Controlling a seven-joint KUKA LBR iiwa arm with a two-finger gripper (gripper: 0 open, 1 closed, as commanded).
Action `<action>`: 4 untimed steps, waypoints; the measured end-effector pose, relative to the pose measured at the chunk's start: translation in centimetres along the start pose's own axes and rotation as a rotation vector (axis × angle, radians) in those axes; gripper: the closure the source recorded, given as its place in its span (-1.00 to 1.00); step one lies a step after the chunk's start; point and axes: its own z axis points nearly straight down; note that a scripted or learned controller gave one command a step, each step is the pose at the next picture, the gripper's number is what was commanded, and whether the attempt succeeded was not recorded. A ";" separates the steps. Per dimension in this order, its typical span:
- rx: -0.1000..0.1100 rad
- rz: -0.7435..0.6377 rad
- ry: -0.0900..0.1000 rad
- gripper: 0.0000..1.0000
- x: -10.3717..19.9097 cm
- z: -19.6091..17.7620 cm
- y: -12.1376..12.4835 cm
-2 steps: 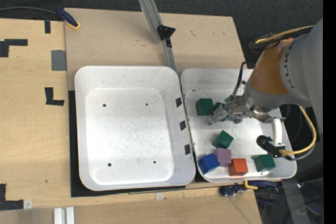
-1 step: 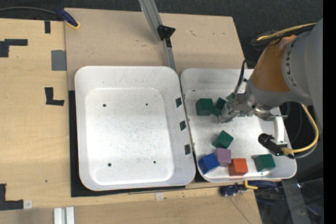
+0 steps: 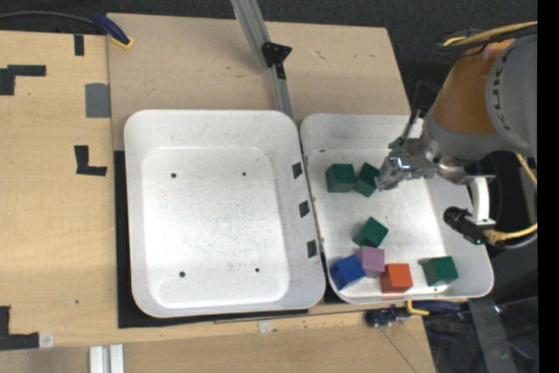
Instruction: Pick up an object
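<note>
**Claw closes in on green blocks in right bin**

On the tabletop (image 3: 201,65), the left bin (image 3: 214,122) sits bare beside the right bin (image 3: 349,125), where small blocks lie scattered. Left to right along that bin's near edge: a blue block (image 3: 347,269), a purple block (image 3: 373,259) touching it, an orange block (image 3: 397,277) and a green block (image 3: 439,269). Another green block (image 3: 372,231) sits mid-bin. Farther up, a green pair (image 3: 352,178) lies side by side, and the claw (image 3: 390,173) hangs just beside the right-hand one, possibly touching it. Whether the claw is spread or pressed together cannot be told from this angle, and no block is seen between its tips. The blocks look light, rigid and smooth-faced, so they should take a firm squeeze; flat opposite faces look like the best hold, though the neighbouring cube leaves little room.
</note>
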 end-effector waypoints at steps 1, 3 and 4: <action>0.000 0.000 0.000 1.00 0.1 -4.3 -0.3; 0.004 -0.007 0.003 1.00 6.4 -8.3 -0.3; 0.005 -0.007 0.003 1.00 12.8 -7.9 -1.1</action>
